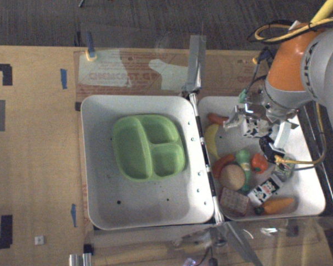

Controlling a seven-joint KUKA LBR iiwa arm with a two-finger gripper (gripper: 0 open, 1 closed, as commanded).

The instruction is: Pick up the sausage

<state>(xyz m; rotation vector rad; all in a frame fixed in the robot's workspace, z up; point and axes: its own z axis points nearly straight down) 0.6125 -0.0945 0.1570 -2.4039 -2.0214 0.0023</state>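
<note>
One pincer (254,127) is hanging over the right bin (316,201), and whether it is apart or together I cannot tell. At its nine o'clock the sausage (217,118) is lying beside a banana (211,139). Farther toward nine o'clock, a green divided plate (149,147) is sitting in the left bin (100,204).

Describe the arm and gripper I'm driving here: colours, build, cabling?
The arm is a thick, rounded grey casing with a broad orange band above the wrist. Yellow cables loop over its top and a thinner yellow one trails past the wrist over the right bin. The gripper is a compact metal-and-black assembly with pale silvery finger parts.
</note>
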